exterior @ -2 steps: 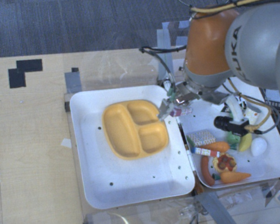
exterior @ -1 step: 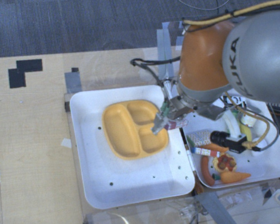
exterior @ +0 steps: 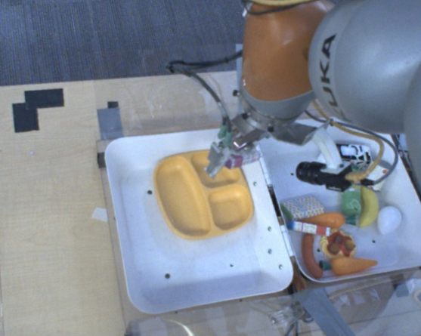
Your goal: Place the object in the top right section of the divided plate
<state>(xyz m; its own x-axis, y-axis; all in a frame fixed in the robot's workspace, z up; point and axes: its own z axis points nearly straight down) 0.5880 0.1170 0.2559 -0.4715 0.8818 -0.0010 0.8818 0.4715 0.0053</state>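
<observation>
Metal fingers of the gripper are hanging over the top right section of the yellow divided plate; whether they are closed on any object cannot be made out. Toy food is lying waiting in the right bin.

A pale wood-grain worktop filled the left and lower part of the view. Beyond its far edge ran a dark blue-grey carpeted floor with a fine ribbed texture. Near the far left corner of the worktop lay black tape patches, one stepped in shape and another cut off at the left edge. A small grey metal bracket stood on the worktop further right. Along the near edge, clear plastic sheeting caught soft glare. The light was even and diffuse, with only faint shadows.
</observation>
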